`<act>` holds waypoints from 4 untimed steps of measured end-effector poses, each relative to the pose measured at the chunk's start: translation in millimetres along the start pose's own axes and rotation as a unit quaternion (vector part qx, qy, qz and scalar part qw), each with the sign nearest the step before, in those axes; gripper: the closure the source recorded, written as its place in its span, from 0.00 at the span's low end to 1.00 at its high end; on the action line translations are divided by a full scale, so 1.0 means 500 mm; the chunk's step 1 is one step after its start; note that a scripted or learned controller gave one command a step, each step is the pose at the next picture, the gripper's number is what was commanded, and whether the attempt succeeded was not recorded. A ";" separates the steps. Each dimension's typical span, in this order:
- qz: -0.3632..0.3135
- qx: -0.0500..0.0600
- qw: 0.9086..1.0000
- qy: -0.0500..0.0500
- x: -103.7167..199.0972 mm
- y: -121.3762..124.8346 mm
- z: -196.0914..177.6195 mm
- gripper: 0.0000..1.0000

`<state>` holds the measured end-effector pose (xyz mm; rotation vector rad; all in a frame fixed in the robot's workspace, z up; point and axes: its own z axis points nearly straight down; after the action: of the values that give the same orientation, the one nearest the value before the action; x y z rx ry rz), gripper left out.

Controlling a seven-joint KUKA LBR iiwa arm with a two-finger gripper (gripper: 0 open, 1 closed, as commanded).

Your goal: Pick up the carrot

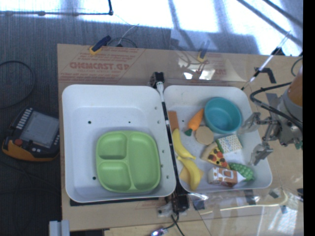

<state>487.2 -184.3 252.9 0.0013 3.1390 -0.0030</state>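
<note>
The orange carrot (195, 120) with a green tip lies in the right bin (197, 93), just left of a teal bowl (223, 114) and pointing down-left. My gripper (257, 137) hovers at the bin's right edge, well to the right of the carrot and beyond the bowl. Its two fingers stand spread apart, one fingertip (253, 119) near the bowl and the other further forward, with nothing between them.
The right bin also holds two bananas (186, 160), a pizza slice (215, 155), a round biscuit (203, 135), a patterned square (229, 144), a small box (222, 176) and a green item (242, 171). In the left bin (78, 112) lies a green divided plate (128, 160).
</note>
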 end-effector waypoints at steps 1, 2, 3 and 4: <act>0.039 -0.003 0.999 0.008 -0.233 0.060 0.301 0.00; 0.112 0.000 0.994 -0.007 -0.231 0.174 0.318 0.00; 0.174 0.000 0.985 0.021 -0.315 0.172 0.330 0.00; 0.161 -0.004 0.987 -0.006 -0.174 0.394 0.123 0.00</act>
<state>574.5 12.4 191.2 0.5045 3.0849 0.0089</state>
